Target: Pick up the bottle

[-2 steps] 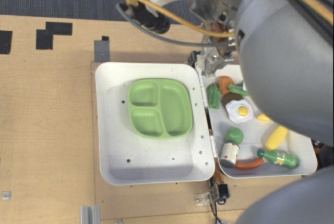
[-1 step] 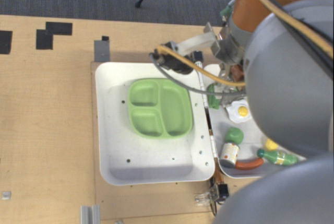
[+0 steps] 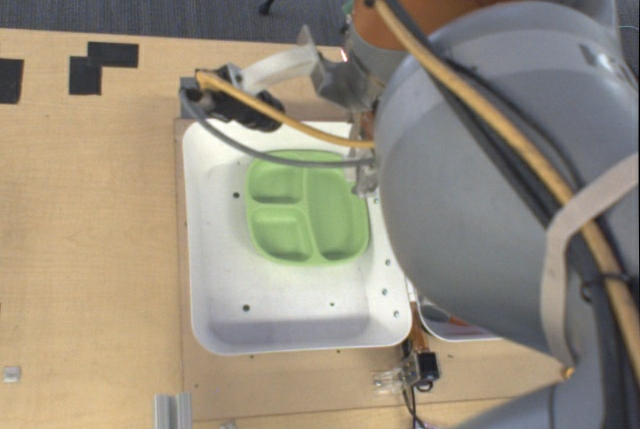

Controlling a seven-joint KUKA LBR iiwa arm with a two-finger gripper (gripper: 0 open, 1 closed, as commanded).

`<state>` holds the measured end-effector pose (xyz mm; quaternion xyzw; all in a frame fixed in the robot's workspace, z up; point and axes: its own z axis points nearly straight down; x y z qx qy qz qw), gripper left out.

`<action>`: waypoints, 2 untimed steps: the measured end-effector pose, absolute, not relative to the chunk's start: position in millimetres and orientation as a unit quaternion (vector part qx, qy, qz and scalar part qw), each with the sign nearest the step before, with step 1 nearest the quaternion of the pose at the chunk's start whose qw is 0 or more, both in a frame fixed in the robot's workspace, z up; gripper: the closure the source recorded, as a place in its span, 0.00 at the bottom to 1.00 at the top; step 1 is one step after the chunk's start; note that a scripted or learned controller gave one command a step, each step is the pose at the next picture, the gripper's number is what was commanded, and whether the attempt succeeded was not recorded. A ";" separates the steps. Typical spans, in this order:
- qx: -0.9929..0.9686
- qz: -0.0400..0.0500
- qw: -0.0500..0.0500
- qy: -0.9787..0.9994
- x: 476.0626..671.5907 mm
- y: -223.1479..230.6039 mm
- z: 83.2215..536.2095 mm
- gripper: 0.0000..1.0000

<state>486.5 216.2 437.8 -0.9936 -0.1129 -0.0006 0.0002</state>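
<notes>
While the hand's grip could not be told, a glossy green three-compartment tray lay in the shallow white bin on the tan wooden surface.

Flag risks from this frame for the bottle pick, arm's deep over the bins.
1. The arm covers most of the right bin, so the camera cannot confirm what lies there; a grasp may be blind.
2. The yellow cable and grey hose drape over the left bin near the green divided tray; they could snag or drag it.
</notes>
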 end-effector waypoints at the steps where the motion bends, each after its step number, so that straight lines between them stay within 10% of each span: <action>1: -0.988 0.000 0.000 -0.155 489.3 159.4 387.4 1.00; 2: -0.972 0.001 0.000 -0.236 486.3 172.0 288.4 1.00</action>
